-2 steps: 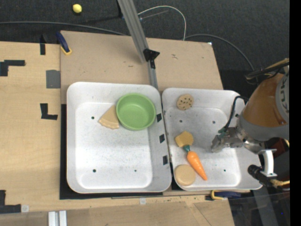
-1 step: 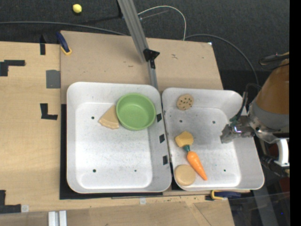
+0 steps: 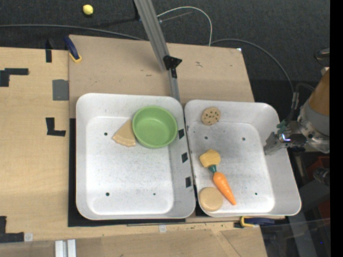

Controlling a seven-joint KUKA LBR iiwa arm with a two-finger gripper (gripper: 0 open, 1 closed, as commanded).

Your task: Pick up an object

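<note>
The right bin [image 3: 252,111] holds a round cookie [image 3: 211,115] near its far left corner. Lower down lie a yellow chunk [image 3: 210,158], an orange carrot [image 3: 224,188] and a tan round bun [image 3: 210,199]. In the left bin [image 3: 91,159] a green bowl [image 3: 155,126] stands with a tan wedge [image 3: 125,135] at its left side. My gripper [image 3: 275,141] hangs over the right bin's right rim, apart from all the objects, with nothing seen between its fingers.
A grey pole [image 3: 153,28] slants down to the gap between the bins. A small yellow ball [image 3: 88,9] lies on the dark floor at the far left. Cables [image 3: 257,47] run behind the bench.
</note>
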